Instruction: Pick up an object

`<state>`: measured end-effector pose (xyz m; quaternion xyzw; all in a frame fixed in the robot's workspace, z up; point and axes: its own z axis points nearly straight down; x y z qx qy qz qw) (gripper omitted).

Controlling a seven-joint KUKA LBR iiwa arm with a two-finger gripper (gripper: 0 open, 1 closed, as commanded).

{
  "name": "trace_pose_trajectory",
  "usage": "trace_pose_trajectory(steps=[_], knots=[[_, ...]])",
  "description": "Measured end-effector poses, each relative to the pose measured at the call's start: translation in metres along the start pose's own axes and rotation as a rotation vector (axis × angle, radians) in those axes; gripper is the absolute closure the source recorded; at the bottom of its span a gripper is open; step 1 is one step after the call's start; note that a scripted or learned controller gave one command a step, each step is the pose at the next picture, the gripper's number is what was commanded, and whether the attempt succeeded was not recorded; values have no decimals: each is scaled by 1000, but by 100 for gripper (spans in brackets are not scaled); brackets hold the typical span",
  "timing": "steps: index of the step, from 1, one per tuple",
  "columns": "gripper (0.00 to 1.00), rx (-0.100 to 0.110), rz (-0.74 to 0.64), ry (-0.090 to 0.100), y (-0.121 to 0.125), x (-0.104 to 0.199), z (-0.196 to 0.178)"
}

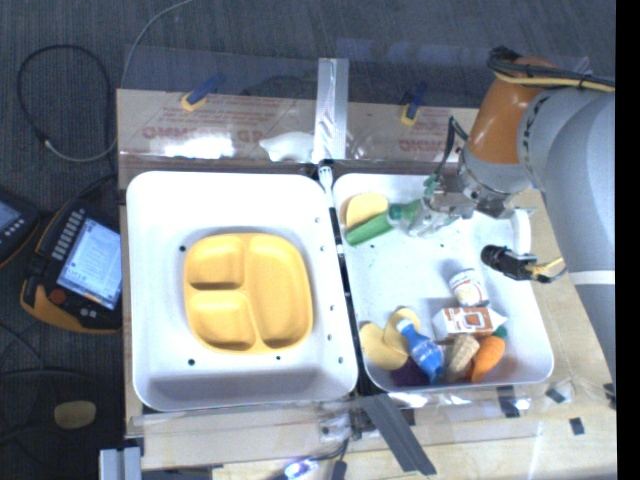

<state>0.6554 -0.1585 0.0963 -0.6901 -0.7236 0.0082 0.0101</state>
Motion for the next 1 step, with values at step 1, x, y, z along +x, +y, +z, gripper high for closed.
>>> trace_pose_trajectory(steps=[1], knots=[[0, 1, 0, 0, 0, 0, 0]])
